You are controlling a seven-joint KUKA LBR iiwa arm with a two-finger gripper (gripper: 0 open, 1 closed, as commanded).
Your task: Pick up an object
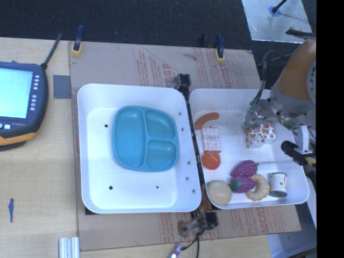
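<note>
My gripper (255, 117) hangs low over the upper right part of the right bin (231, 98), on the end of the grey and orange arm (296, 79). Just below it and touching it lies a small red-and-white patterned carton (261, 134); whether the carton is held I cannot tell. Other items in this bin: an orange sausage (206, 119), a white-and-red packet (211, 140), a red tomato (211, 159), purple grapes (244, 170), a beige roll (219, 192), a tan ring-shaped pastry (260, 187) and a small can (278, 184).
The left bin (91, 192) holds a blue divided plate (145, 138). A tablet-like pendant (19, 101) lies on the bench at far left. Clamps (219, 46) pin the cardboard sheet at the back. A black part (296, 152) sticks out by the right bin's right rim.
</note>
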